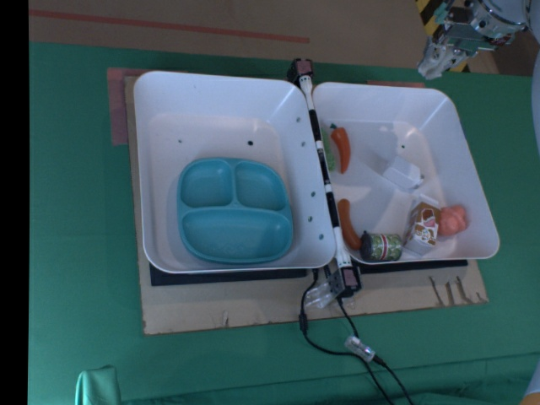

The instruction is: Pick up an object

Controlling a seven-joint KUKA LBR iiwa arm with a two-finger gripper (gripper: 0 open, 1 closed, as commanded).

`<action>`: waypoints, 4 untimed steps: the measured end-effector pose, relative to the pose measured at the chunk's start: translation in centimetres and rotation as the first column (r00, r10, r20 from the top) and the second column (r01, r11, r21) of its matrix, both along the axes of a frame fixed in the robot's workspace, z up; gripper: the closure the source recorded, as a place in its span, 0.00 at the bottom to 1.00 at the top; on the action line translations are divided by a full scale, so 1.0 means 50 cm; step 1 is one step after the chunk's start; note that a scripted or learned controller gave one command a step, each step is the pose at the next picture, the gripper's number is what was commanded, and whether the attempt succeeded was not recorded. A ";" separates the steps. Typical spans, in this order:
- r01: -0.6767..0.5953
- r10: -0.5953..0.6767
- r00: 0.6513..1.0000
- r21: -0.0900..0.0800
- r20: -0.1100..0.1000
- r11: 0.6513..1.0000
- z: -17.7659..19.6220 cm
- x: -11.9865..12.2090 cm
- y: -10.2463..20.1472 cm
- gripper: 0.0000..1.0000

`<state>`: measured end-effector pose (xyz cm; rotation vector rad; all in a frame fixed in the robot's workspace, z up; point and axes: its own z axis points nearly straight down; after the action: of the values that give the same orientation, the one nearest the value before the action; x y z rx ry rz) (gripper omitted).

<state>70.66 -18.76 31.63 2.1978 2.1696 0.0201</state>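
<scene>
The gripper [432,64] hangs at about one o'clock in the view, above the green bench cover just beyond the far right corner of the right bin [469,184], and nothing can be seen between its fingers; whether those fingers are spread or pressed together cannot be told, since they show as one pale blur. The things to pick lie in the right bin. A carrot [341,148] sits at the bin's ten o'clock, close to the divider, and a white block [403,175] rests near the bin's centre. Along the near wall, from seven to four o'clock, come an orange sausage-like piece [347,224] against the divider, a small dark can [381,245] lying on its side, a small printed carton [424,226], and a pinkish-orange object [454,218], perhaps a toy fruit, just beside the carton. The left bin [160,142] holds a teal divided plate [234,210] at its five o'clock. A black cable [337,332] trails off at the view's six o'clock.
</scene>
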 end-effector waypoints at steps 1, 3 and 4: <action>0.001 -0.001 1.000 0.000 -0.001 1.000 0.000 0.000 -0.001 0.00; -0.006 0.006 1.000 0.020 -0.030 1.000 0.118 -0.057 0.060 1.00; -0.005 0.006 0.999 0.020 -0.031 1.000 0.117 -0.057 0.060 0.00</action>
<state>67.83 -15.75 37.47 2.2173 2.2015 0.0079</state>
